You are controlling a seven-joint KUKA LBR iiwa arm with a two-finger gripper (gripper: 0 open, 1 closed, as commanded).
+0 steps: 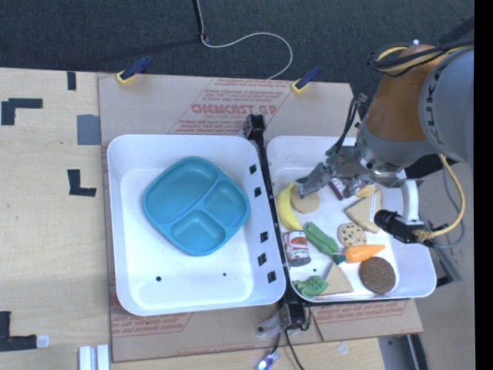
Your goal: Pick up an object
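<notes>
The grey arm with its orange band entered from the upper right of the frame and bent down over the right-hand shallow white bin. Its two-finger gripper sat low over the upper left part of that bin, just above a pale tan round cookie-like disc and close to a yellow plastic banana lying along the bin's left wall. How far the tool was open, and whether it had hold of anything, could not be told from this angle.

Lower in the same bin lay a green pea pod, a small red-and-white can, a chocolate-chip cookie, an orange carrot, a brown round patty, and a green leafy piece.

In the left-hand white bin, at the centre-left of the frame, a blue sectioned plastic plate rested alone.
</notes>
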